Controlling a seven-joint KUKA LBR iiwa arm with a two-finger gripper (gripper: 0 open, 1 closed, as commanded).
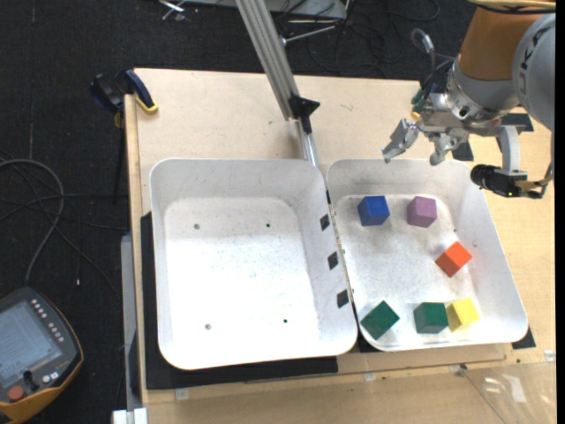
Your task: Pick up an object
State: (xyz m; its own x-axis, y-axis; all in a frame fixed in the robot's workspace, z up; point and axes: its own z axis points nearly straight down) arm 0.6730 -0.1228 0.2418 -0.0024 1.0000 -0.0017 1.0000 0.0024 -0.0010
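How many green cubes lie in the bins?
2, both near the front edge of the right bin: a darker green cube towards its left corner and another green cube touching the yellow cube.

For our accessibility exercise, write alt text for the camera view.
An open gripper hangs over the far edge of the right bin, holding nothing; below lie blue, purple, orange, yellow and two green cubes.

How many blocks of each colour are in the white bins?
Blue block: 1
Purple block: 1
Orange block: 1
Green blocks: 2
Yellow block: 1
Total: 6 blocks, all in the right bin.
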